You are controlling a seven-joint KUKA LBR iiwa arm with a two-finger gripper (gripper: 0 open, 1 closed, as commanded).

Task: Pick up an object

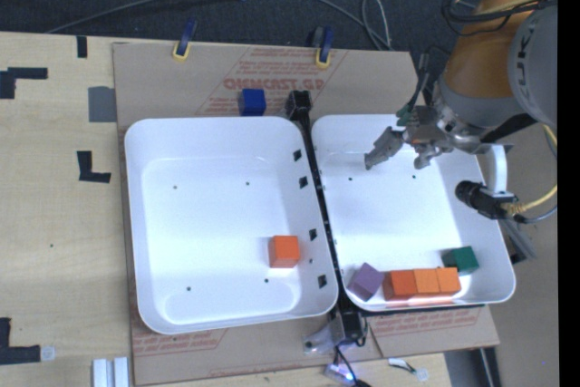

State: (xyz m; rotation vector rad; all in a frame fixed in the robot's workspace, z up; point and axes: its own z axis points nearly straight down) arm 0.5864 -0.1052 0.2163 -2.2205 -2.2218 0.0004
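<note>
Two shallow white plastic bins, six small blocks in all.
Left bin (154,195): one orange cube (285,251) at 4 o'clock. Right bin (362,140): one purple block (365,281), one long orange block (421,284), one green cube (461,260), all toward 6 o'clock. One blue cube (253,101) beyond the bins, at 12 o'clock.

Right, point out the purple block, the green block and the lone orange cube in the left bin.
purple block (365,280), camera view, on its top face.
green block (462,259), camera view, on its top face.
orange cube (285,250), camera view, middle of its top face.
</note>
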